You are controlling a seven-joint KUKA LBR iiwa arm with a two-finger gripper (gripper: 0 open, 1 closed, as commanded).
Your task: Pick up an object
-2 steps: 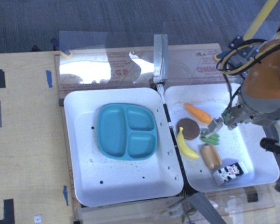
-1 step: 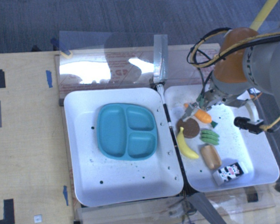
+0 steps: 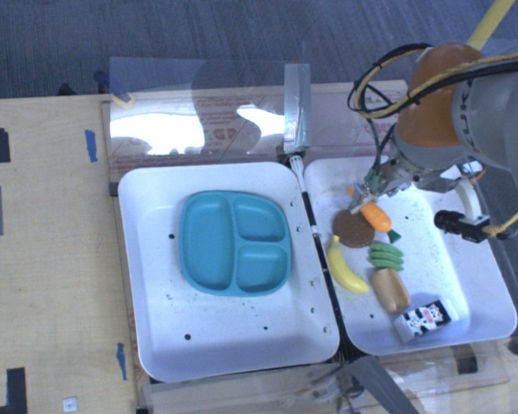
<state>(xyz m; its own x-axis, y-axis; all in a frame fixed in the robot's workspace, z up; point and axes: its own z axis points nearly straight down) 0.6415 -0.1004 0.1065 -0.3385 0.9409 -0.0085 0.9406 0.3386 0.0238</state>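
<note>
Gripper low over carrot in right bin, grip state apparently unreadable

Right bin holds a loose cluster of toy items along its left half: orange carrot tilted beside a flat brown disc, yellow banana lying just below the disc near the bin's left wall. Green ridged piece sits between carrot and a tan cylinder; black-and-white block lies nearest the front edge.
</note>
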